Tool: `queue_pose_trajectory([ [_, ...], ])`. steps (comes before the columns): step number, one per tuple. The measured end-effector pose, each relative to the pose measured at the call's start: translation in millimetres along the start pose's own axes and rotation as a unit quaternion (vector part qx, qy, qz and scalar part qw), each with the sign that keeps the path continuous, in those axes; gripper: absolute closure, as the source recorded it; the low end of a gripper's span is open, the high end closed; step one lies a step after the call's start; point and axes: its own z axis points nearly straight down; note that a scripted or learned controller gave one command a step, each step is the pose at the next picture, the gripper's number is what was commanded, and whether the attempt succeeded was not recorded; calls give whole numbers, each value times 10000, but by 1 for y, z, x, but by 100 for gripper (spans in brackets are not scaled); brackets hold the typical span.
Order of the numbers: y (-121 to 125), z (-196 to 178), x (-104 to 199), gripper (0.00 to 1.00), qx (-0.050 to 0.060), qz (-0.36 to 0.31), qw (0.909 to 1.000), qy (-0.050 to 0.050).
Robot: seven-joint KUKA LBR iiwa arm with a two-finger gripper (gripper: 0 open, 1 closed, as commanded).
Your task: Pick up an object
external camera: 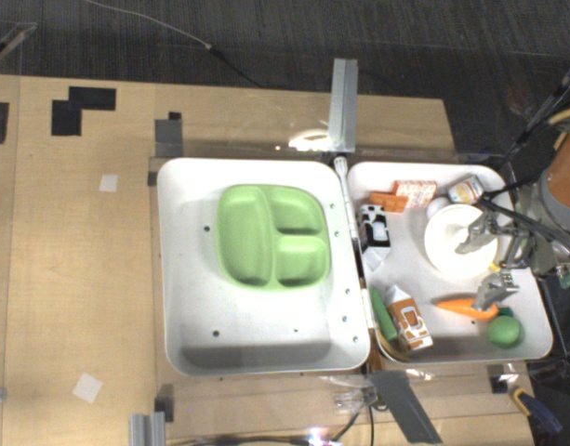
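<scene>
My gripper (pixel 484 266) reaches into the right bin (pixel 545 342) from the right and is open. One finger (pixel 472 240) lies over the white round dish (pixel 447 240). The other finger (pixel 495 291) hangs just above the orange carrot (pixel 461 308). Nothing is gripped between them. A green ball (pixel 505 331) sits at the bin's front right corner. A brown box (pixel 410 323) and a green cucumber-like piece (pixel 383 316) lie at the front left. A black-and-white item (pixel 374 226), an orange packet (pixel 407 194) and a small jar (pixel 465 190) are toward the back.
The left bin (pixel 192 323) holds a green divided plate (pixel 271 235). A metal post (pixel 344 105) stands behind the wall between the bins. Cables and the arm's body crowd the right edge. Bare wooden bench lies to the left.
</scene>
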Motion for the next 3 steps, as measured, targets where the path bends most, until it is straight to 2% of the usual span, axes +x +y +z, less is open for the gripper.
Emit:
queue_pose_trajectory([
  [1,-26,152,-3,0,-20,-651,9979,49],
  [2,-2,161,-10,0,22,-110,9999,-57],
  [3,1,164,-90,0,6,194,9998,-71],
])
